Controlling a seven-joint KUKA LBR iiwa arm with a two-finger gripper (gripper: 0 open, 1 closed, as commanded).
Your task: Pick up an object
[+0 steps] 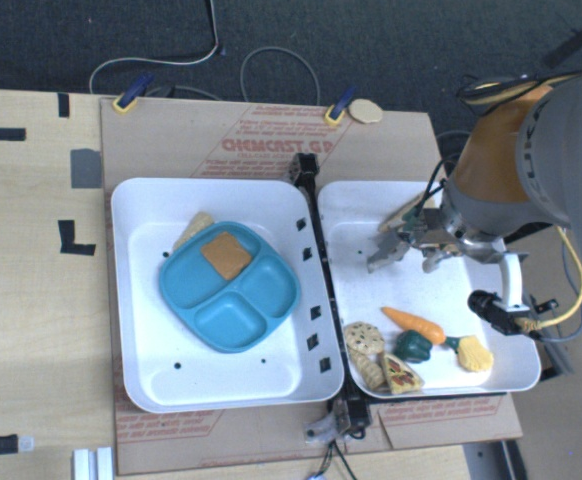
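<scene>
Claw (408, 250) hovers over the right bin (371, 203), fingers spread, gripping nothing.
Just below it lies an orange carrot (413, 322), slim, tapered, green-tipped.

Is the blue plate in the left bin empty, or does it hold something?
Not empty: the blue plate holds one brown square piece in its upper compartment.

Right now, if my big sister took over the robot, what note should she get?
Hand: hovering in the right bin, over its bare upper part, holding nothing that I can see.
Toys: carrot, green piece, yellow piece, cookie and pizza slice lie along the right bin's near edge. Blue divided plate with a brown square sits in the left bin.
Done: nothing picked up.
Left: go down on one toy, maybe the carrot, grip and lift.
</scene>
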